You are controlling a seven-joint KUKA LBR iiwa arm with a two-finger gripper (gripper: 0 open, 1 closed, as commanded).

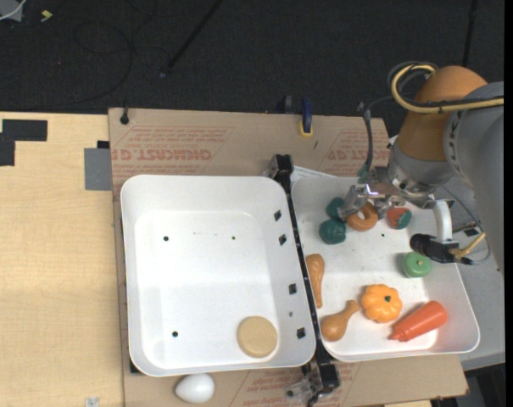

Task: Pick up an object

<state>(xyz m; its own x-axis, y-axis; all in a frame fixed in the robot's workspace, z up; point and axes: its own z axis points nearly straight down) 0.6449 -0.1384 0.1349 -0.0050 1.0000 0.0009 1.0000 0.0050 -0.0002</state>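
one pumpkin [381, 303], one carrot [419, 320], two bins [154, 195]

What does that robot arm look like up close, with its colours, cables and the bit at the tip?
The arm is smooth grey, with a rounded orange band above the wrist. A yellowish cable loops beside the orange part, and thin dark wires trail along the wrist. The end effector is a small metallic silver assembly.
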